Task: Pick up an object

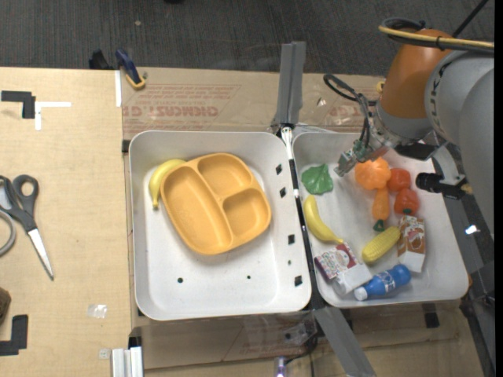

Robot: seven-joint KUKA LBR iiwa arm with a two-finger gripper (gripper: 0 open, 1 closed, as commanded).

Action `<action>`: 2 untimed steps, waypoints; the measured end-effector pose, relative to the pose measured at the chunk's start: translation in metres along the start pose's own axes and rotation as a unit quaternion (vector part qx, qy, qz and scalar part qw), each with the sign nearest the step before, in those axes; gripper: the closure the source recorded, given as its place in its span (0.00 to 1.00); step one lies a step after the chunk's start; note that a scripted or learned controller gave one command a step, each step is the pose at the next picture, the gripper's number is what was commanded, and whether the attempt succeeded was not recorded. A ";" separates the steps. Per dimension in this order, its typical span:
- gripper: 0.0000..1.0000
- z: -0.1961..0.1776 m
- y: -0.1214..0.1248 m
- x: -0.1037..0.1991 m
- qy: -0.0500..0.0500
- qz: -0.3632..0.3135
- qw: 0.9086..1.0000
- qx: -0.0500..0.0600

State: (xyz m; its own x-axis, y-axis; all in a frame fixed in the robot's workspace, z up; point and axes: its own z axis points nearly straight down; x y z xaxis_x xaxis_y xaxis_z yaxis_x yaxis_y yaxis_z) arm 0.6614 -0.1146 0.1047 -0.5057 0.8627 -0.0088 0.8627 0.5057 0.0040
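Bench bins: left bin (157,289) holds yellow tray (214,203); right bin (440,285) toys; hand (357,157) state unclear.

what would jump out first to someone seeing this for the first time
Probably the big orange divided plate filling the left bin, with a yellow banana tucked against its upper left edge. Next, the jumble of colourful toy food in the right bin, where the gripper sits right by an orange fruit.

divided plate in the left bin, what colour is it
Orange-yellow, seen clearly in the camera view: the divided plate.
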 end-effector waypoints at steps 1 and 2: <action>1.00 -0.088 0.033 0.064 0.003 -0.015 1.000 0.001; 0.00 -0.088 0.033 0.064 0.003 -0.015 1.000 0.002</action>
